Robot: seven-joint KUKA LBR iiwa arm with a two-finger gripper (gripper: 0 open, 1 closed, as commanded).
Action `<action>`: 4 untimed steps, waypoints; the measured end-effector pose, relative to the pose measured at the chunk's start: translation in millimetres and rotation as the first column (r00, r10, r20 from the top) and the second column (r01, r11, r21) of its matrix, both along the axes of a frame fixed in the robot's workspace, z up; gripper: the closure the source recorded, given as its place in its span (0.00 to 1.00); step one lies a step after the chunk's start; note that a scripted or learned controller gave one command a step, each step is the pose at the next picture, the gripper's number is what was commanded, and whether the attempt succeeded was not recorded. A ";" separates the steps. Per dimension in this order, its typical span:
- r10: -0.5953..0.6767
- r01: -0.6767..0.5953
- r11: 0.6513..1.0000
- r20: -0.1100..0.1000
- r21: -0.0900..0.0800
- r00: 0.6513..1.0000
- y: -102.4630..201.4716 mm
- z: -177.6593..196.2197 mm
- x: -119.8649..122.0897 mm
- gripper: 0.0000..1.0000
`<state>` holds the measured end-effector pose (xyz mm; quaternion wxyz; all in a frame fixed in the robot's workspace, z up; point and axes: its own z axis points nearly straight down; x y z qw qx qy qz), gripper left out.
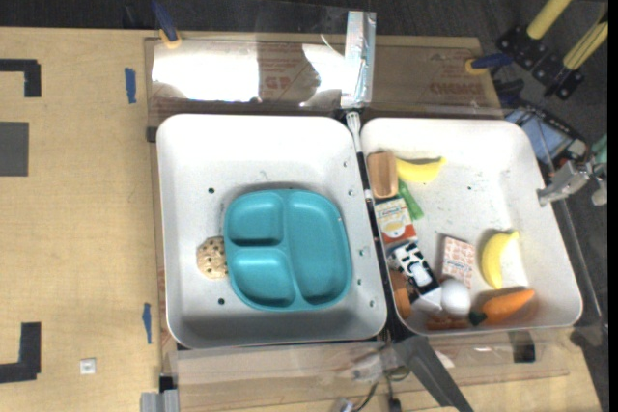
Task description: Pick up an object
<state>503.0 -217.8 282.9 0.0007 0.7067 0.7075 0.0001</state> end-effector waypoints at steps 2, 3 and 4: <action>0.038 -0.038 0.999 0.004 0.001 0.999 66.0 -182.0 -21.6 0.00; 0.036 -0.036 0.999 0.011 -0.001 0.999 65.4 -170.4 -19.5 1.00; 0.053 -0.053 0.999 0.018 -0.010 0.998 112.2 -190.4 -18.6 1.00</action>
